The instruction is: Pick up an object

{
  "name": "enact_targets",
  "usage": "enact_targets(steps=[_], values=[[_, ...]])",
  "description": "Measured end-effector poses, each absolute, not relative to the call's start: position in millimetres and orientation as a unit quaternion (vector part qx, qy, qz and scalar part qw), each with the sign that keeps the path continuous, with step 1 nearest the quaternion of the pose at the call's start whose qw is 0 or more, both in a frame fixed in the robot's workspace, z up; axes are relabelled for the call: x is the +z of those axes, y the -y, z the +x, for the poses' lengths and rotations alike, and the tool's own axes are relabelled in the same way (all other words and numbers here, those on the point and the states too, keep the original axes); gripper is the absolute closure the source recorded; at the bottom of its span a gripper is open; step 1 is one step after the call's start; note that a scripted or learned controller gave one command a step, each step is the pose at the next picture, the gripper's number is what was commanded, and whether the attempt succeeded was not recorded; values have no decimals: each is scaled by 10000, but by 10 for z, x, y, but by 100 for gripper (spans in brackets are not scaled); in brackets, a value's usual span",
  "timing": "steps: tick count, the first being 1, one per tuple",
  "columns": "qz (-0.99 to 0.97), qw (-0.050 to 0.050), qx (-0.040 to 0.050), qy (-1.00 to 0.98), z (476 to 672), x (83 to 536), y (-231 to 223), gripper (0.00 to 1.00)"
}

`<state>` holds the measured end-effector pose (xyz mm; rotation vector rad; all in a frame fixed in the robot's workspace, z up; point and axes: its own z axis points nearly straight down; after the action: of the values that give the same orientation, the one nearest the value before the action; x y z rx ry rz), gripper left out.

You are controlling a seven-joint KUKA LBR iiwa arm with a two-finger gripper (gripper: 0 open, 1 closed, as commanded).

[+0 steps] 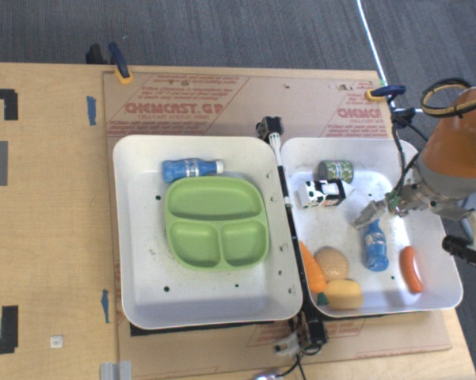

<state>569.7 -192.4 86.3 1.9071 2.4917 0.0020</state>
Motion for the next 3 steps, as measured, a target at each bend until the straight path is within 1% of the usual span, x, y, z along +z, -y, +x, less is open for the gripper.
enact_targets(steps=[1, 2, 3], values=[[6081, 50, 14, -7939, 5715, 980, 1931, 100], [4349, 47, 8, -9005, 5358, 877, 1828, 100], [5141, 17, 7, -8577, 5511, 1710, 1369, 100]])
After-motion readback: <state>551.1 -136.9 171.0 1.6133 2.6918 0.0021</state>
